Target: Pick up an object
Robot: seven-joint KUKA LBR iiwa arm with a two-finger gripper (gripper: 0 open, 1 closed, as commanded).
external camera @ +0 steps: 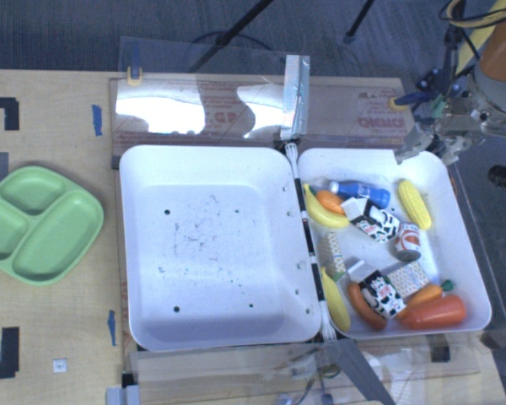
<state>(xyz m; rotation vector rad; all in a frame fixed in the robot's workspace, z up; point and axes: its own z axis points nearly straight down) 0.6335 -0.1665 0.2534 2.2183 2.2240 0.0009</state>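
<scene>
Gripper [428, 144] sits over the right bin's [476, 251] far right corner, above the rim; the arm enters from the upper right. Can't tell the pincer's state, detail too small and cluttered, and nothing shows in its hold. All objects lie in the right bin: corn [414, 204] nearest the gripper, just below it; blue bottle [359, 191] beside an orange piece [330, 202] and a banana [322, 212]; cow-print item [377, 222] mid-bin; small can [407, 241] right of it; second cow-print item [382, 294] near the front, touching a carrot [433, 310]. Left bin [143, 175] carries only scuff marks. Green tray [39, 224] rests on the bench [51, 99], far left.
</scene>
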